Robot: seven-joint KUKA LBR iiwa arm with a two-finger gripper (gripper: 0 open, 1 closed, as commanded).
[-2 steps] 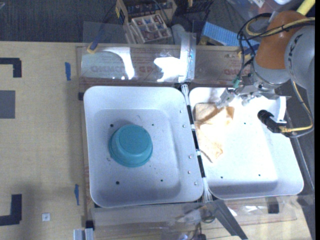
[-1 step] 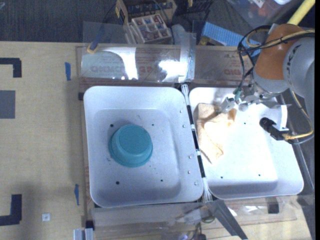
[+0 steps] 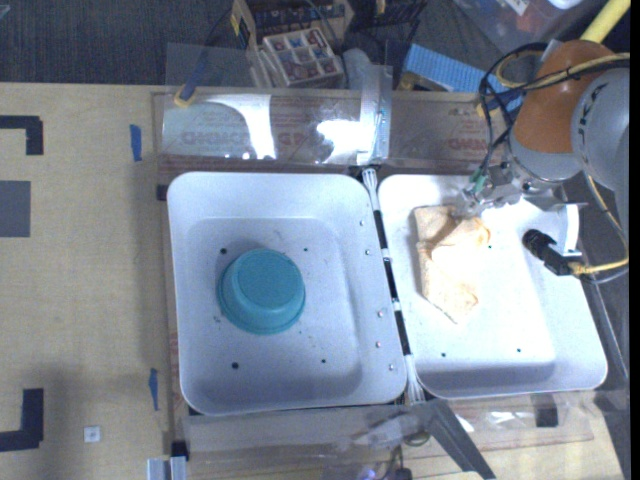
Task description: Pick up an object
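The gripper (image 3: pixel 478 200) sits over the right bin's (image 3: pixel 520 368) far edge, touching the top corner of a tan cloth (image 3: pixel 448 263) — its grip state I cannot tell. A teal bowl (image 3: pixel 262 290) rests mid-left bin (image 3: pixel 200 218).

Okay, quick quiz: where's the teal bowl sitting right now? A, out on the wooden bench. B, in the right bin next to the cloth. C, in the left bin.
C: the teal bowl sits upside down in the left bin; the right bin holds a tan cloth.
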